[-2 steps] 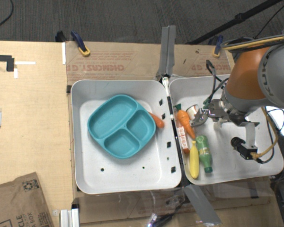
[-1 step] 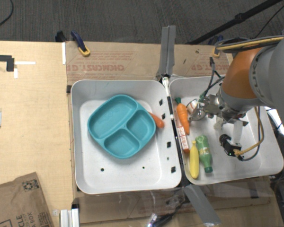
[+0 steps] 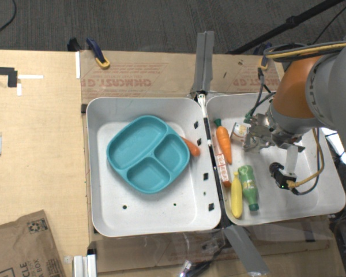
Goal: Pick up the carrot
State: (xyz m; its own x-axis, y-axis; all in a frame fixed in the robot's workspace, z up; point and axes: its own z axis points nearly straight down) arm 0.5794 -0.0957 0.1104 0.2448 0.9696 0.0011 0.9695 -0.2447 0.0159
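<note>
The carrot (image 3: 222, 145), orange with a green top, lies lengthwise at the left side of the right bin (image 3: 328, 198), close to the wall between the bins. My gripper (image 3: 255, 136) hangs over the right bin, to the right of the carrot and apart from it, beside a small white and brown item (image 3: 239, 131). Nothing from the bin is seen in its grasp. The grey arm with its orange band (image 3: 294, 91) comes in from the right.
A teal divided plate (image 3: 148, 153) lies in the left bin (image 3: 104, 212), with an orange item (image 3: 191, 147) at its right rim. In the right bin lie a red packet (image 3: 222, 167), a yellow banana (image 3: 236, 195) and a green bottle (image 3: 249, 187).
</note>
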